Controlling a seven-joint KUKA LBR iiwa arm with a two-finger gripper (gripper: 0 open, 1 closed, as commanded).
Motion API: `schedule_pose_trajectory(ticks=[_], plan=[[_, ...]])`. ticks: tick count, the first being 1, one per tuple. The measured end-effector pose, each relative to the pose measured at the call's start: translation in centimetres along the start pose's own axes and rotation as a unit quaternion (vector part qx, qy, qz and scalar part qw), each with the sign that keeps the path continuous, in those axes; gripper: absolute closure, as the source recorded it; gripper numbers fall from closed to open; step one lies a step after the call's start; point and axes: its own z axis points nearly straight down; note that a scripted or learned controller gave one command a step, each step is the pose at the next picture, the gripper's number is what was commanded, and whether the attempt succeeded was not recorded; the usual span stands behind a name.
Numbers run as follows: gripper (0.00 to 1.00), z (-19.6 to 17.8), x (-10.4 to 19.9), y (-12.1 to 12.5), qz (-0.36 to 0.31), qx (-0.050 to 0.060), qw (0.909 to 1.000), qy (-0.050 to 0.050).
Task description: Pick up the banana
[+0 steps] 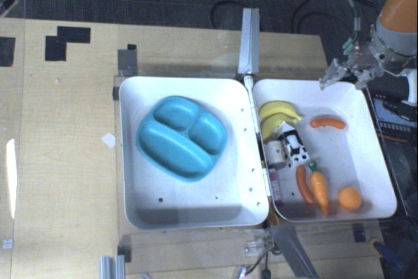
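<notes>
Banana (279,115) hugs the right bin (372,140) wall, gripper (344,74) open far off, so we risk clipping the divider or milk carton (292,146).

The arm (398,16) is cut off by the right edge.

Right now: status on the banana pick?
Gripper above right bin's top edge, holding nothing. Banana in that bin's upper left, untouched. Black-and-white box crowds its lower side.
</notes>
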Motion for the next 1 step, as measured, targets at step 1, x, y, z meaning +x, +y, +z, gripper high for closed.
schedule_pose_trajectory(ticks=[1], plan=[[0.0, 12.2, 5.64, 1.9, -0.039, -0.01, 0.9992, -0.001]])
